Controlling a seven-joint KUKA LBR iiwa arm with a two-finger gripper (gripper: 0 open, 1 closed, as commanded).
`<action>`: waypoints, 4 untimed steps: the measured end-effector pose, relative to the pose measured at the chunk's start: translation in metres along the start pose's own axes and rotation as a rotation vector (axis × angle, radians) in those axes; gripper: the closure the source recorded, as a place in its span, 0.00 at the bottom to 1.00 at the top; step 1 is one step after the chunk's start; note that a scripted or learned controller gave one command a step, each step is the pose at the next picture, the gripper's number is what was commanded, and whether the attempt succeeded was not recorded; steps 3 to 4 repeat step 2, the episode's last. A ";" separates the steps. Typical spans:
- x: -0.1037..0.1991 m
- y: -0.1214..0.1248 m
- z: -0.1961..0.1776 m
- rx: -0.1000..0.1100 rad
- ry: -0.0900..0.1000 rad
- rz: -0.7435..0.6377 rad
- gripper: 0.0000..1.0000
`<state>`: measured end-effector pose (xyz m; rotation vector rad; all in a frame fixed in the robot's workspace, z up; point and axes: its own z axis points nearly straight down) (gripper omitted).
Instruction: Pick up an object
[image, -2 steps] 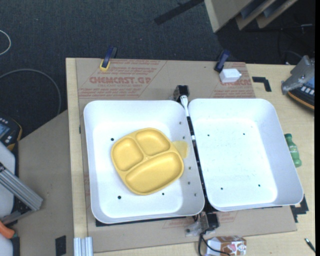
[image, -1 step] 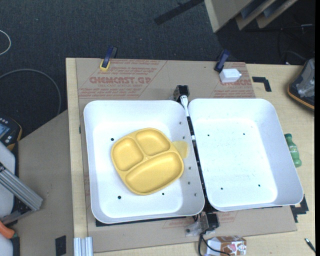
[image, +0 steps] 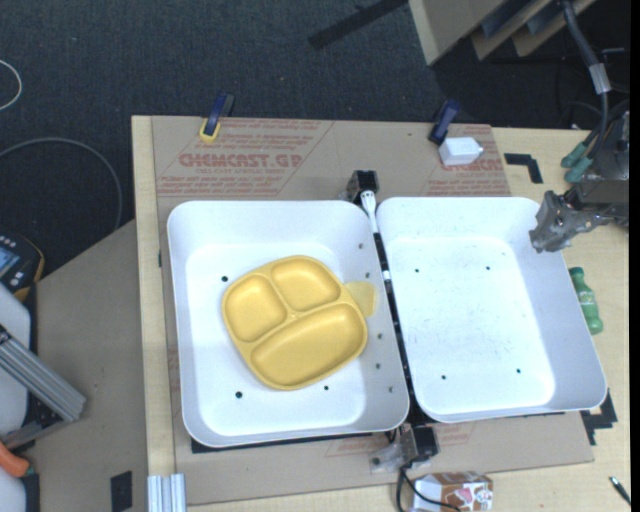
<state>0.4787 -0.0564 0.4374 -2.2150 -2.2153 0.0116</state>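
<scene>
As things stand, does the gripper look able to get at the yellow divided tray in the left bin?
Probably yes. The yellow divided tray lies alone and uncovered in the left bin, with nothing above it. The gripper sits at the right bin's far right rim, so it must cross that bin first.

A single fixed camera looked down at a slant from above the bench (image: 300, 150), far enough off to take in both white bins, the left bin (image: 190, 300) and the right bin (image: 560, 340). The surrounding dark floor (image: 100, 60) filled the frame's top, and the arm's side lay at its right.
</scene>
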 end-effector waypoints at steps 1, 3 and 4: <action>0.071 0.001 0.057 -0.003 0.001 -0.007 1.00; 0.148 0.001 0.017 -0.017 0.002 -0.009 1.00; 0.148 0.001 0.017 -0.017 0.002 -0.009 1.00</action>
